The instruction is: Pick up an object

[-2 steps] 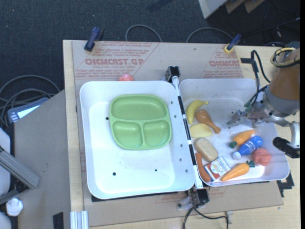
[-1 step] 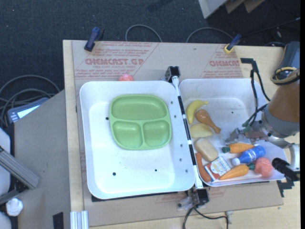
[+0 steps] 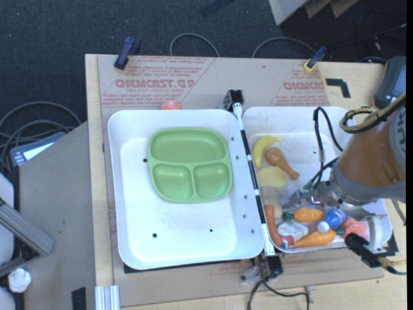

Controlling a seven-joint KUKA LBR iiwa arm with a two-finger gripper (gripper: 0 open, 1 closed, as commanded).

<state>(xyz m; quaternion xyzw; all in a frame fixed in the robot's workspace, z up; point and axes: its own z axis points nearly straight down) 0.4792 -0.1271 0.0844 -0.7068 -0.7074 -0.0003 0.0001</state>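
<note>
While the arm hangs over the right bin, near the toy carrot, it seems poised for picking. Whether its jaws are released or clenched, I cannot tell.

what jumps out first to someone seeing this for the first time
The green divided tray sits alone in the left white bin. The grey and orange arm reaches from the right over the right bin, above a jumble of toy food near its front edge, with a yellow banana and a drumstick farther back.
</note>
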